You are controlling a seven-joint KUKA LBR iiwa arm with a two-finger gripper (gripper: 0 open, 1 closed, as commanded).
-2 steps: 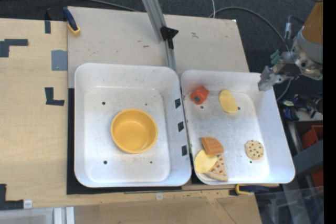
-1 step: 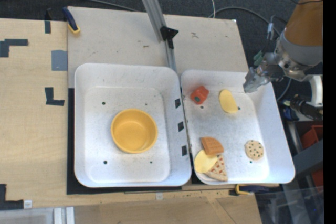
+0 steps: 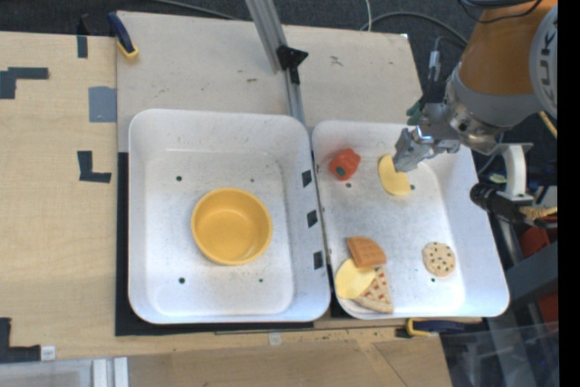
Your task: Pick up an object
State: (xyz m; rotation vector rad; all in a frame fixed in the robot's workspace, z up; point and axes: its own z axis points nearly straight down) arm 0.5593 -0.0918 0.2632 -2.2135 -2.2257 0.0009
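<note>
The right bin (image 3: 471, 281) holds several toy foods. A pale yellow piece (image 3: 395, 178) lies near its back, with my gripper (image 3: 405, 160) right above its upper edge. To the left of it sits a small red-orange tomato-like piece (image 3: 344, 164). At the front lie a waffle-coloured square (image 3: 365, 251), a yellow round slice (image 3: 352, 281), a pizza wedge (image 3: 380, 291) and a chocolate-chip cookie (image 3: 439, 259). A yellow bowl (image 3: 231, 226) stands in the left bin (image 3: 154, 140).
A grey metal pole (image 3: 263, 0) slants in from the top and ends at the divide between the bins. Black cables run over the dark floor behind the bench. Bare wooden benchtop lies to the left.
</note>
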